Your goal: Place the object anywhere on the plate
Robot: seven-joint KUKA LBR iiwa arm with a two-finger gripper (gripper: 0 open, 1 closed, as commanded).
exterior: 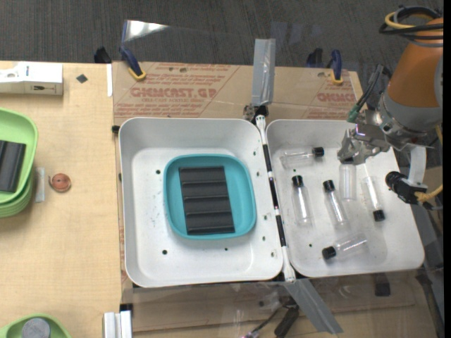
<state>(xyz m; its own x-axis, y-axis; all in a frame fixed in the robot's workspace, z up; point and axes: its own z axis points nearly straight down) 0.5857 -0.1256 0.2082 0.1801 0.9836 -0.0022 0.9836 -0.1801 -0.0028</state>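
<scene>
A teal plate (209,196) with a black ridged insert lies in the left white bin (141,210). Several clear tubes with black caps lie scattered in the right white bin (402,252): one near the top (303,156), one at the left (301,203), one in the middle (335,206), one at the bottom (347,246). My gripper (350,155) hangs over the upper right part of that bin, just above the top end of another clear tube (347,182). The wrist hides what lies directly under it.
A sixth tube (372,197) lies right of the gripper. Brown cardboard (190,90) lies behind the bins. A green tray (14,164) sits at the far left on the wooden bench, with a small round brown piece (60,182) beside it.
</scene>
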